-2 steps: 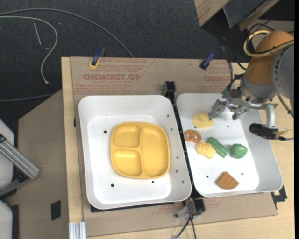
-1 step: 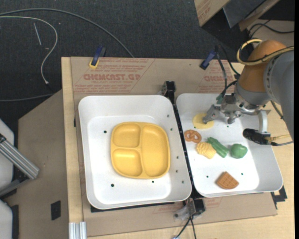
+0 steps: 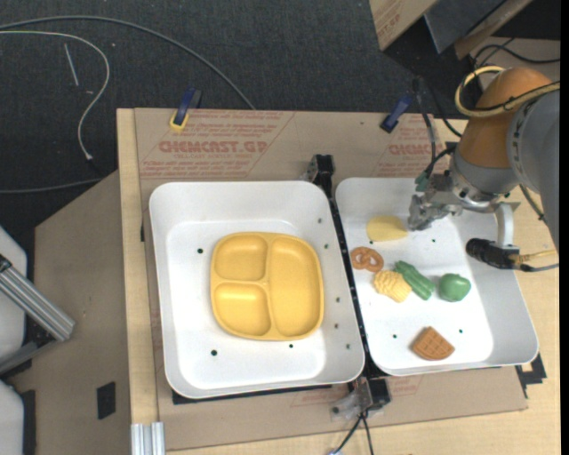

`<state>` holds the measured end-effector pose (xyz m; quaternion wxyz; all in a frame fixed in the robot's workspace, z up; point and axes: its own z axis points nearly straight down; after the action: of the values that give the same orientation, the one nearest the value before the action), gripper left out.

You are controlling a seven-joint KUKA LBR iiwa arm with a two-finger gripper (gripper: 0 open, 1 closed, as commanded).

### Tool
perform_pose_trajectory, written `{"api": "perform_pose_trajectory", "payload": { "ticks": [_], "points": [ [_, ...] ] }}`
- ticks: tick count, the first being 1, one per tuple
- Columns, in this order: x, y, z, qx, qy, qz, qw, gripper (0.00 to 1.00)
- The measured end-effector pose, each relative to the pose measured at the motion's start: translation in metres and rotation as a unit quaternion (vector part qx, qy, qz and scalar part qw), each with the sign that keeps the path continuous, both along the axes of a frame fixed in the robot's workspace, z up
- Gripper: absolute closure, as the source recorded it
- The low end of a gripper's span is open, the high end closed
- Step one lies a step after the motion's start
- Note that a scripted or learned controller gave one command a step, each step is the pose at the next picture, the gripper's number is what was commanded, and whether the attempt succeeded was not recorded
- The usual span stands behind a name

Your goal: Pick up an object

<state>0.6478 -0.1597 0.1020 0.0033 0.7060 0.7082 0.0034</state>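
Cheese wedge under the gripper in the right bin

Cheese wedge (image 3: 386, 230), pale yellow, lies near the far left corner of the right bin (image 3: 498, 342), and my gripper (image 3: 421, 217) is down at its right end, just beside it or touching it; from this slant I cannot tell which. I also cannot tell how the gripper is set, since its dark body hides the tips, and I see nothing lifted off the bin floor.

The arm (image 3: 498, 124) comes in over the far right edge of that bin, orange band uppermost, with a black cable (image 3: 489, 251) trailing along the bin's right side.

On the bench (image 3: 133, 293), a brown board with red lettering, two white bins sit side by side, their inner edges touching. The left bin (image 3: 173, 355) carries one yellow divided plate (image 3: 267, 286) at its middle, with three compartments. Two blue clamps (image 3: 185, 107) grip the bench's far edge. Beyond the bench is dark carpet (image 3: 178, 44) with a thin white wire (image 3: 89, 133) looping across it, and a cardboard box (image 3: 400, 19) at the far right.

Count in the right bin: one cheese wedge, one pretzel (image 3: 365, 259) near the left edge, one yellow corn piece (image 3: 390, 285) touching one green pickle (image 3: 413, 280), one green pepper (image 3: 453, 287) just beside that pickle, and one brown waffle (image 3: 432, 344) toward the near edge. Six items in all.
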Motion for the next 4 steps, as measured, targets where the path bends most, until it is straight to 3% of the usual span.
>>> {"api": "perform_pose_trajectory", "payload": {
  "ticks": [3, 4],
  "points": [
    [-0.001, -0.007, 0.147, -0.0008, 0.002, -0.001, 1.0, 1.0],
    [-0.023, 0.038, 0.153, 0.0012, 0.006, 0.001, 1.0, 1.0]
  ]
}}
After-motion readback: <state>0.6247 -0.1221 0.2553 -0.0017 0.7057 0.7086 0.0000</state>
